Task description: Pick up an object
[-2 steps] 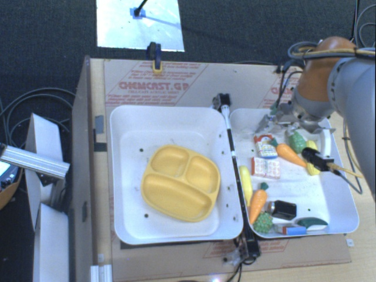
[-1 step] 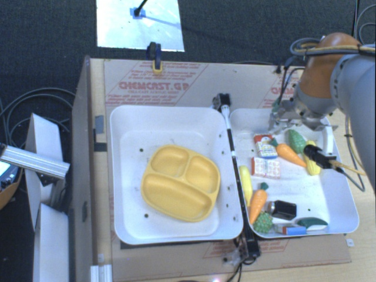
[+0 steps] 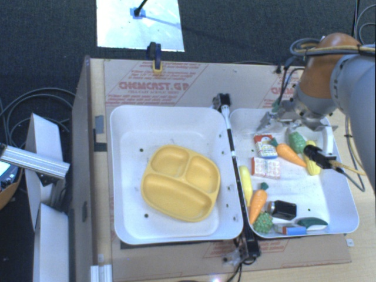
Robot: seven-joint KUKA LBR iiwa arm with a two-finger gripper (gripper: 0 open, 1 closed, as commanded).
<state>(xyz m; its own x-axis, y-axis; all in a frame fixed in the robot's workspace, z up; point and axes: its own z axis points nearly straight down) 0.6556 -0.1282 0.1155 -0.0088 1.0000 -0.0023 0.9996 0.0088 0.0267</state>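
Observation:
My gripper [image 3: 277, 118] hangs low over the far end of the right bin [image 3: 341, 201], just behind a small red and white packet [image 3: 265, 147]. Nothing shows in its grasp. Close by in the same bin lie a green piece [image 3: 296, 140], an orange carrot [image 3: 289, 153] and a flat white and red box [image 3: 266, 168]. Toward the near end I see a yellow piece [image 3: 245, 184], a second carrot [image 3: 257, 201], a broccoli [image 3: 263, 222], a black block [image 3: 284, 209] and a teal and white item [image 3: 312, 222].
The left bin [image 3: 126, 157] holds a yellow divided plate [image 3: 181, 182]. A black divider rail [image 3: 232, 151] runs between the two bins. The grey arm [image 3: 346, 81] comes in from the upper right above the right bin's far corner.

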